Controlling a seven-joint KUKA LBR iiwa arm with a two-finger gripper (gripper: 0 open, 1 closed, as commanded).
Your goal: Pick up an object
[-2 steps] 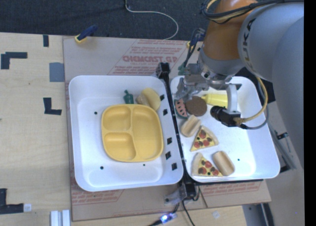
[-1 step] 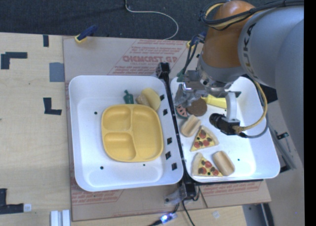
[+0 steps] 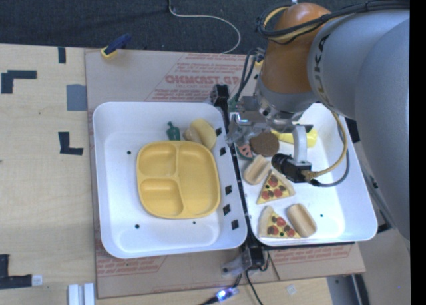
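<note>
Two shallow white bins are seen side by side on the counter (image 3: 40, 164), which is lined under them with a sheet of cardboard (image 3: 193, 80). The left bin (image 3: 110, 184) is occupied by a yellow divided plate (image 3: 178, 179), with a pale bread-like piece (image 3: 202, 132) and a small green item (image 3: 172, 130) placed at its far edge. The right bin (image 3: 349, 214) is occupied by two pizza slices (image 3: 274, 188) (image 3: 275, 224), a bun-shaped piece (image 3: 255, 170), a sausage-like piece (image 3: 301, 220), a round brown disc (image 3: 264, 144) and a yellow item (image 3: 293, 137) partly hidden by the arm. The arm (image 3: 346, 50) is extended from the right, and the tool (image 3: 249, 130) is positioned low over the far left part of the right bin, close to the wall shared by the bins and just beside the brown disc. How far the tool is open, and whether anything is gripped, cannot be told, as its tips are masked by the wrist. A blue and yellow clip (image 3: 115, 45) is noted at the cardboard's far edge.
</note>
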